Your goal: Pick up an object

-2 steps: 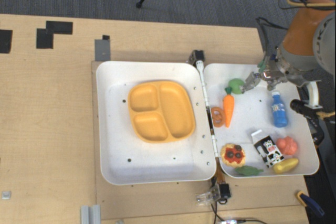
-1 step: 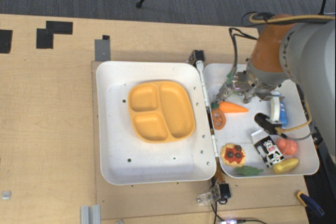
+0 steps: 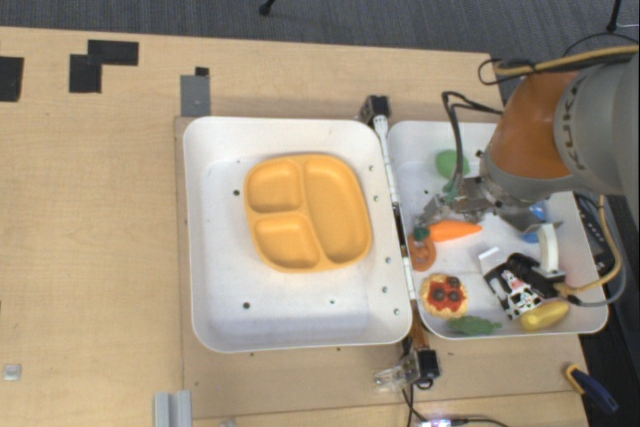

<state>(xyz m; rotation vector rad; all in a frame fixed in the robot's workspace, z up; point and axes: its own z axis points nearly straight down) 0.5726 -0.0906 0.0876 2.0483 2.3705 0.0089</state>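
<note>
At six o'clock in the right-hand white plastic bin, small toys crowd together as loose picking stock: a round red-topped pizza toy and a yellow banana toy. Farther in, the orange plastic carrot, a likely target, lies at nine o'clock, just beside the hand; whether that hand is open or closed I cannot tell. At nine o'clock of all this, the yellow three-compartment plate sits centred in the left white bin on the desk.

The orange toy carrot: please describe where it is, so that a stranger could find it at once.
Look in the right white bin, beside the bin holding the yellow divided plate. The orange toy carrot lies near its left wall, just under the grey arm's gripper. It alone is long, tapered and orange with a green tip.
</note>
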